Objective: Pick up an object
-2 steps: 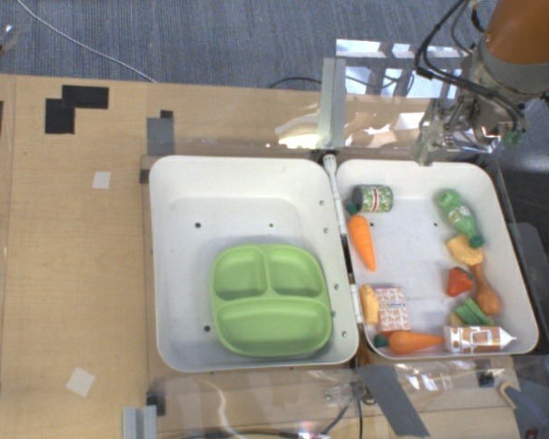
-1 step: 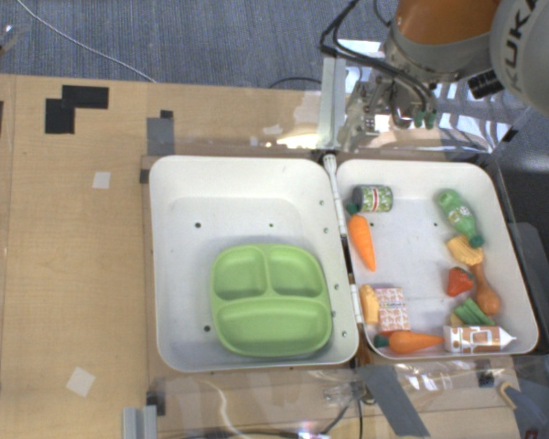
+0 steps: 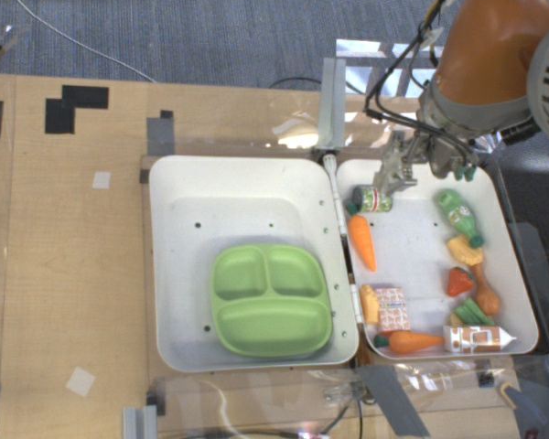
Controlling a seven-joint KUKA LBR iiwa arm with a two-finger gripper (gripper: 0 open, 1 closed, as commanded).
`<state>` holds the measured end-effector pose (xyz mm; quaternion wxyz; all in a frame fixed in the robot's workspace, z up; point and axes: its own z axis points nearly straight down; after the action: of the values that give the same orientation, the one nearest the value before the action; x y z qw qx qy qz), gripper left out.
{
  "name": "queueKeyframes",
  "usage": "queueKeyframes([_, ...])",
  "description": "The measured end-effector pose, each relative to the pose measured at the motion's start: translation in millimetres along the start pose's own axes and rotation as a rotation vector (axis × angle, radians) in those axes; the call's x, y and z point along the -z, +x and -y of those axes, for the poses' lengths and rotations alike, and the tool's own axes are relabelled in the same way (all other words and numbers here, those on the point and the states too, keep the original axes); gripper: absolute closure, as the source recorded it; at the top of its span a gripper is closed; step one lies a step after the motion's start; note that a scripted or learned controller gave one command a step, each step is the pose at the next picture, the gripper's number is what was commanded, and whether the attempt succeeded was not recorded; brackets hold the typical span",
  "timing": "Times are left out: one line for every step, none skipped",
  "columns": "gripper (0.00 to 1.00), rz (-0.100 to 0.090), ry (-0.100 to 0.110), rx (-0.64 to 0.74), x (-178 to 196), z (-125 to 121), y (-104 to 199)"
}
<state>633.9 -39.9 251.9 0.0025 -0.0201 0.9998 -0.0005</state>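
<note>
Overhead, claw (image 3: 391, 179) above can (image 3: 373, 199); carrot (image 3: 362, 241) just beside.

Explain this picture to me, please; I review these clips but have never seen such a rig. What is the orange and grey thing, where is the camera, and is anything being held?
The camera is fixed above a wooden bench, looking down at a slant. The orange and grey shape at upper right is a robot arm reaching in; its grasping tool hangs over the far end of the right bin, just above a small can lying on its side. I cannot tell whether the tool grips anything.

Two shallow white bins sit side by side. The left bin holds a green divided plate. The right bin holds toy food: a carrot, a green bottle, a red pepper, a small printed box, a second carrot and a white carton lying flat.
</note>
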Motion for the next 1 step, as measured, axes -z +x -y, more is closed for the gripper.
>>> queueKeyframes([1.00,0.009,0.002,0.196,30.0,77.2,-33.6])
